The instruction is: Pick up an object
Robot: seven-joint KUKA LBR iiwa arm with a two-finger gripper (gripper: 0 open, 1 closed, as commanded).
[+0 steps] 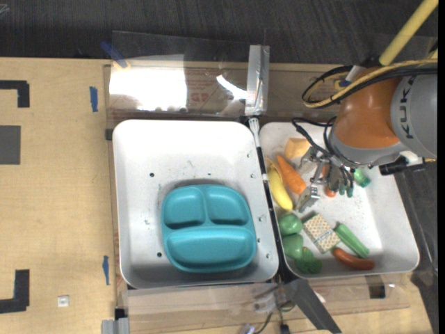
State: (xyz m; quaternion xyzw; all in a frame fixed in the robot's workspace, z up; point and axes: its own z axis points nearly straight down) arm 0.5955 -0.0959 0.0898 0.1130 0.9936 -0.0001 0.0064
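The right bin (396, 235) holds several toy foods: a yellow banana (280, 190), an orange carrot (291, 175), a tan cheese wedge (297, 147), a green pepper (289, 223), more green pieces (303, 255), a speckled cracker (320, 231), a green cucumber (351, 239) and a red sausage (354, 259). My gripper (311, 195) hangs low over the bin's middle, just right of the carrot and banana and above the cracker. Nothing shows between its fingers. A small green and red piece (361, 179) lies beside the wrist.
The left bin (139, 158) bears a teal divided plate (207, 227). A metal divider (257, 82) and clear sheet stand behind the bins. The arm's orange band (368, 117) and cables cover the right bin's back corner. Wooden bench lies to the left.
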